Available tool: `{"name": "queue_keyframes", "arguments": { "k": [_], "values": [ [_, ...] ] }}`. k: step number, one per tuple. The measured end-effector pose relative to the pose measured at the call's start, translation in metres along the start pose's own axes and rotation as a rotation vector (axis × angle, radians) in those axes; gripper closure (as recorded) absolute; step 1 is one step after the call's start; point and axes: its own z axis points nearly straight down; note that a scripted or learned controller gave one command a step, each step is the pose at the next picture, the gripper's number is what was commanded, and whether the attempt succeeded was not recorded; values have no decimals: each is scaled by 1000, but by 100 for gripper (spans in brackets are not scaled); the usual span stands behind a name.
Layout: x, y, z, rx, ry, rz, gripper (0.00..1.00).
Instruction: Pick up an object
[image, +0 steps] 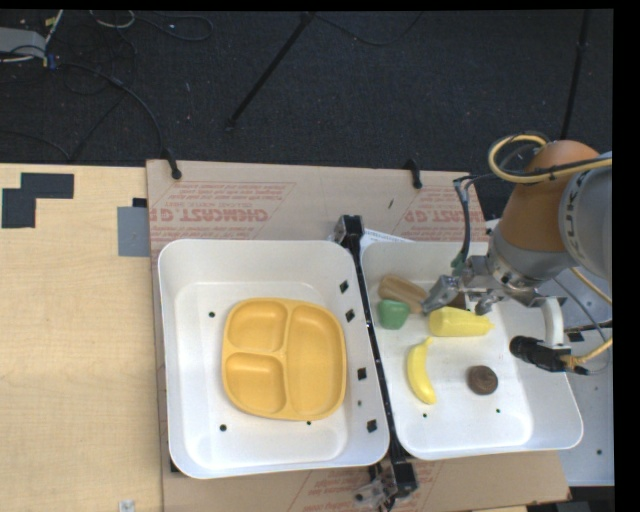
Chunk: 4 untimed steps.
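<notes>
**Arm over right bin, no grasp confirmed**

Camera view: The right bin (545, 425) holds a banana (420, 373), a yellow pepper (459, 322), a green piece (393, 314), a tan block (402, 291) and a brown ball (483, 379). The gripper (455, 293) sits low just above the pepper, beside the tan block. How far the jaws stand apart cannot be told; nothing is seen between them. The left bin (190, 440), touching the right bin, carries a yellow tray (284, 358).

Glossy plastic banana (421, 373), tray (283, 359)
</notes>
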Motion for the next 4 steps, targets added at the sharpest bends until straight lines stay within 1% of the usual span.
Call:
{"name": "queue_keyframes", "arguments": {
  "k": [1,2,3,4],
  "values": [
    [0,1,-13,-1,1,1,100],
    [-4,9,-73,-9,-1,-1,100],
    [4,4,-130,-9,-1,-2,100],
    [4,4,-140,-5,0,-2,100]
  ]
}}
